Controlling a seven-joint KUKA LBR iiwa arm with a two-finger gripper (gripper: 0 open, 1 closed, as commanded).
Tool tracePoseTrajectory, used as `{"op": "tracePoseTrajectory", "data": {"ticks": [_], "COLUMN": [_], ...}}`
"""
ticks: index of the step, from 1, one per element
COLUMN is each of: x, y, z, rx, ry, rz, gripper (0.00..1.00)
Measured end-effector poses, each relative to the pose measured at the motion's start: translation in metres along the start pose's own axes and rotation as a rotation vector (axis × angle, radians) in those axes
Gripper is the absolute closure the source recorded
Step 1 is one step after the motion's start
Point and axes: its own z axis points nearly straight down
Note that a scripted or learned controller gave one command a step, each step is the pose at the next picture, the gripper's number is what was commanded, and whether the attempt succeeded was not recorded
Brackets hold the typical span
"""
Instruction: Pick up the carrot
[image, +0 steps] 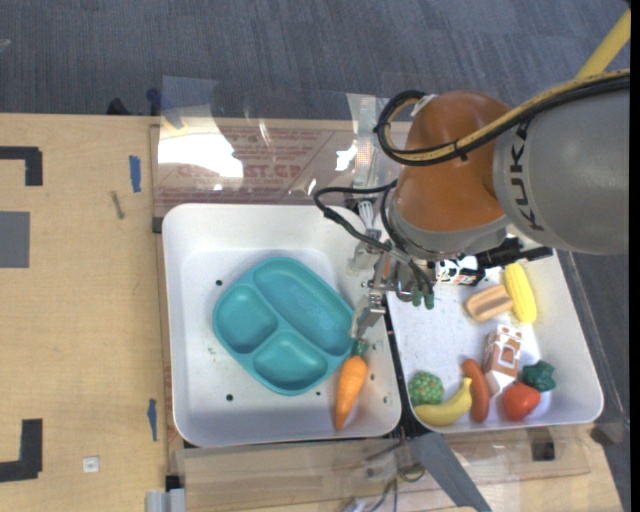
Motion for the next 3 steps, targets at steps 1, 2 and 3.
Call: {"op": "tracePoseTrajectory", "data": {"ticks": [1, 2, 3], "x": [0.021, 0.079, 0.073], "y": [0.029, 0.067, -0.046], "z": [0.082, 0.086, -0.004], "rx": [-0.001, -0.015, 0.004], "ry": [-0.007, -0.04, -0.008], "rz": [0.045, 0.028, 0.079], "gripper": [0.0, 0.0, 0.0]}}
